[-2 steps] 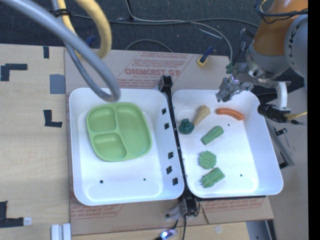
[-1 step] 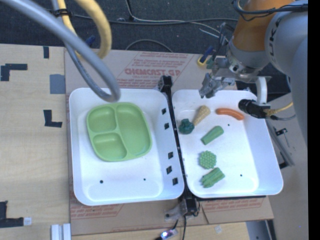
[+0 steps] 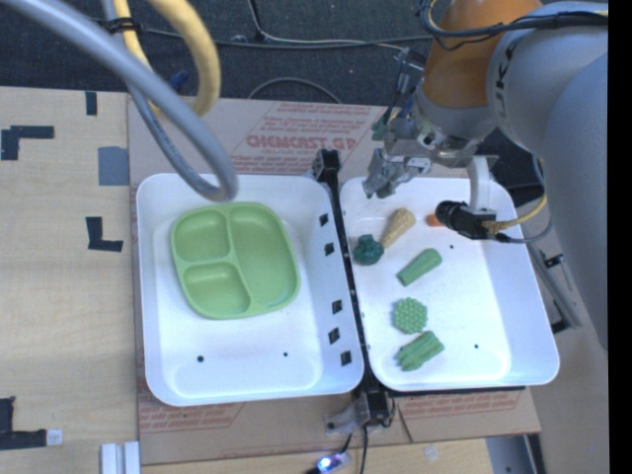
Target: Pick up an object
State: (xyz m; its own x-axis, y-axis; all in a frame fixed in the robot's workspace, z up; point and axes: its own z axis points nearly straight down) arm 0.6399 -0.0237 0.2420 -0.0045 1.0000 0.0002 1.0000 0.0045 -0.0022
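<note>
The gripper (image 3: 380, 184) hangs above the right bin's (image 3: 513, 358) far edge; its opening cannot be judged. A tan cone-shaped toy (image 3: 399, 227) lies just nearer the camera, its long axis slanting away from the claw.

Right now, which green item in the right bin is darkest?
The dark teal lump by the divider, left of the tan cone; the other three are lighter green.

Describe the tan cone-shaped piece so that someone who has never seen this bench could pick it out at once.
Start at the right bin, the one that holds the small toys rather than the green divided plate. Near its far edge, just below the gripper, lies the tan cone, tilted with its point toward the dark green lump. It is the only tan piece; its neighbours are all green.
</note>
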